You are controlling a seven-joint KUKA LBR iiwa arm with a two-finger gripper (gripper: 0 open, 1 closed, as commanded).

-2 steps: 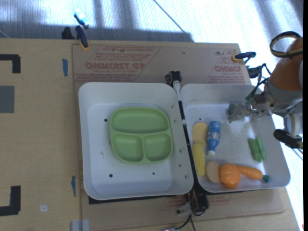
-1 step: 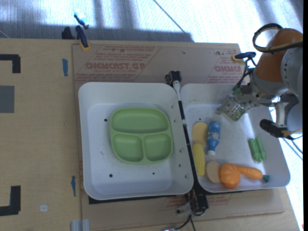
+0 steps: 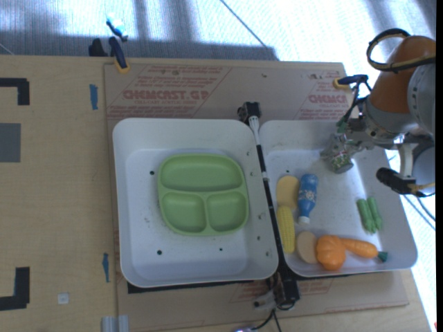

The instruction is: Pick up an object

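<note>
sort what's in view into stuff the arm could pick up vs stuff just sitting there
Candidates for the pick, right bin: blue bottle, corn cob, carrot, orange, green beans; the gripper is above this bin.

Just there: green divided plate in the left bin, clamps.

The arm (image 3: 405, 81) is running off the picture's right edge, so its upper part is going unseen. The gripper (image 3: 339, 156) is showing as a blurred grey mass over the right bin (image 3: 398, 216), its fingers too indistinct to read. The bench (image 3: 48, 206) is being cut off at the left and near edges
</note>
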